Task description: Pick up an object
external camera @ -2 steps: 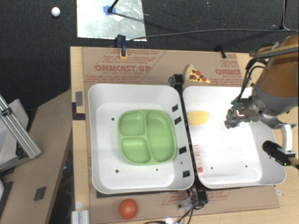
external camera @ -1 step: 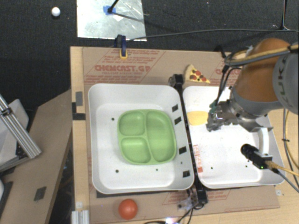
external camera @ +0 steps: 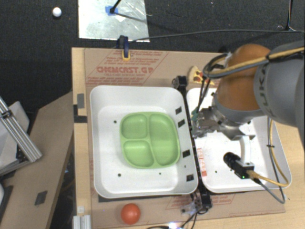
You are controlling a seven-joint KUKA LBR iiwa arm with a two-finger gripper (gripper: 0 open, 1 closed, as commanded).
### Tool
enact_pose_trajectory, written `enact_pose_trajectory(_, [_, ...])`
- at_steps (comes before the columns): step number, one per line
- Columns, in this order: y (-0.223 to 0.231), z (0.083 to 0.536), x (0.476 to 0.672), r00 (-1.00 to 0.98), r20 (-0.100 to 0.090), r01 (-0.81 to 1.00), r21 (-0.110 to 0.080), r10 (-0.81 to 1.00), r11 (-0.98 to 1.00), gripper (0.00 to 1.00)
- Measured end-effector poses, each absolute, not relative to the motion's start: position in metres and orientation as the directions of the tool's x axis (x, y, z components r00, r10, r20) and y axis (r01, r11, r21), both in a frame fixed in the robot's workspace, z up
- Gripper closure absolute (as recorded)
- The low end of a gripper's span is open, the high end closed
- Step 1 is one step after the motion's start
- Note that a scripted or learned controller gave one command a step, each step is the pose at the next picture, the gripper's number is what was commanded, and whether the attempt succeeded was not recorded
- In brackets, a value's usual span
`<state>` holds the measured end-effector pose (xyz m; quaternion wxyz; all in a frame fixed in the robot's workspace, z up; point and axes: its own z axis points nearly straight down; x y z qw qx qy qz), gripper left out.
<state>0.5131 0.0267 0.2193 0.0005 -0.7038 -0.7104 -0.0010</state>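
Observation:
A green divided plate [external camera: 149,140] lies in the middle of the left white bin [external camera: 107,104]. My arm, with its orange band, reaches in from the right and hangs low over the right white bin [external camera: 217,178]. The gripper [external camera: 206,123] is at that bin's left side, close to the wall between the two bins. The wrist covers most of the right bin's floor beneath it, so I cannot see what lies under the gripper.
An orange-red ball [external camera: 130,213] rests on the cardboard in front of the left bin. A small white ball [external camera: 57,12] sits far back left on the black cloth. A blue clamp [external camera: 124,46] holds the cardboard's back edge.

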Motion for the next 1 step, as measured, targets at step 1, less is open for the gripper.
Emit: enact_pose_trajectory(1, [0.0831, 0.2226, 0.5226, -0.011, 0.002, 1.000, 0.002, 1.000, 0.011, 1.00])
